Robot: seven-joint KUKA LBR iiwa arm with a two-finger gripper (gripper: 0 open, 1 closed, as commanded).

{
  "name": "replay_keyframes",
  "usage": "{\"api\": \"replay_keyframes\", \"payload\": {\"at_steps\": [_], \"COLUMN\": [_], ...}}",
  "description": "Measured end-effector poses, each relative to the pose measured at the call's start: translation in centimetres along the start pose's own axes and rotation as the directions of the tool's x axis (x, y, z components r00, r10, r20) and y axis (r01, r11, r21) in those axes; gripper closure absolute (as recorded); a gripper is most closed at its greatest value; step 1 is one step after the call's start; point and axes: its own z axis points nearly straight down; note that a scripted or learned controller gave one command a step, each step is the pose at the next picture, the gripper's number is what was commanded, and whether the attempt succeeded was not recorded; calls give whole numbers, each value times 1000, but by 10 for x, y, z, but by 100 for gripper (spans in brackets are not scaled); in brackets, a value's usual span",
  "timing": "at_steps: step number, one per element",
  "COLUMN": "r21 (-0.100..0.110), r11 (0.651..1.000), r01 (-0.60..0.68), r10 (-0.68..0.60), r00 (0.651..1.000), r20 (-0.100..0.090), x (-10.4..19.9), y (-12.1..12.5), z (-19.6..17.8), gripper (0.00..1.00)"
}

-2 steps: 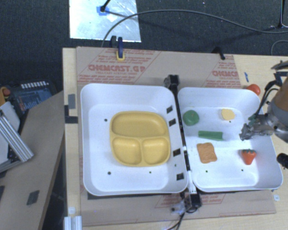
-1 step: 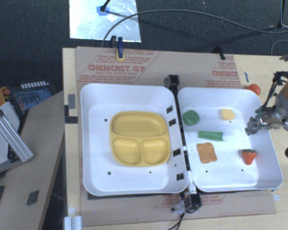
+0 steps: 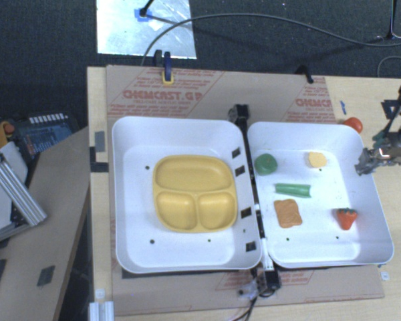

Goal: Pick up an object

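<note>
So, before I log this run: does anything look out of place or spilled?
One thing: a red-orange round item sits outside the right bin, beyond its far corner. The other food pieces lie inside that bin, and the yellow tray sits squarely in the left bin.

Right bin (image 3: 371,209) holds five toys: green ball (image 3: 265,164) at 10 o'clock, yellow lump (image 3: 316,159) at 12, green stick (image 3: 293,190) middle, flat brown toast (image 3: 288,213) at 7, red strawberry (image 3: 346,218) at 4.
</note>
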Motion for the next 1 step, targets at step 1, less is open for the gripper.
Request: {"api": "replay_keyframes", "payload": {"at_steps": [1], "r21": [6], "r11": [1000], "r01": [4], "r10": [-4], "r00": [1000], "r20": [-4], "x": [48], "y": [-6], "z": [0], "gripper": [100]}}
